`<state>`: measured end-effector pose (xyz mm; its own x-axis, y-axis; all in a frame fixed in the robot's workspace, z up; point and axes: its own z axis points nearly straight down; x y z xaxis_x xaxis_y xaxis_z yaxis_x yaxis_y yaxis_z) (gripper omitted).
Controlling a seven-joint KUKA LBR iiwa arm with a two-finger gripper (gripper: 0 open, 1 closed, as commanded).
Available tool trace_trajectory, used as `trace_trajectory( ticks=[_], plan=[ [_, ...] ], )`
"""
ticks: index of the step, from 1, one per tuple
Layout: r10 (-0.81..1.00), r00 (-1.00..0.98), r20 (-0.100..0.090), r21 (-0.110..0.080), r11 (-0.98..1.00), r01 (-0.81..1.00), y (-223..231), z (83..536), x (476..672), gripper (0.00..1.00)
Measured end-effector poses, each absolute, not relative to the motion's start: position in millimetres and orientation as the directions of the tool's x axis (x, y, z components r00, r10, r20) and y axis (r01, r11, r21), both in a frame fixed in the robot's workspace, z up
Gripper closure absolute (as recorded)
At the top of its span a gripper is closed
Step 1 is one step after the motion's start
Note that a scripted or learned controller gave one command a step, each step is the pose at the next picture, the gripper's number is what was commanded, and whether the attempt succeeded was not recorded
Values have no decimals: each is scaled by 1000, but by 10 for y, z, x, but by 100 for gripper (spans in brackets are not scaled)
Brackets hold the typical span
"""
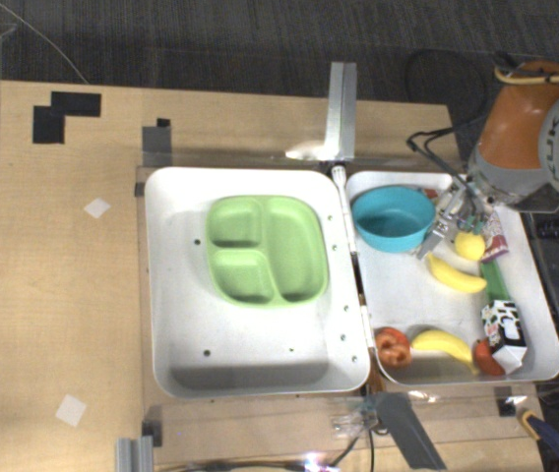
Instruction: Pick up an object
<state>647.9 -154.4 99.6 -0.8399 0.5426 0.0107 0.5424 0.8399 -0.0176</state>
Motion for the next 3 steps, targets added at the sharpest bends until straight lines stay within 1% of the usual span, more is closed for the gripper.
trace_trajectory(
  ticks=[1, 2, 3],
  plan=[
    [572, -820, -11, 5, 820, 572, -1452, 884, 5846, 0],
    [662, -749, 11, -43, 749, 661, -1562, 859, 6142, 0],
    [785, -619, -14, -8, 619, 785, -1492, 873, 5995, 0]
  ],
)
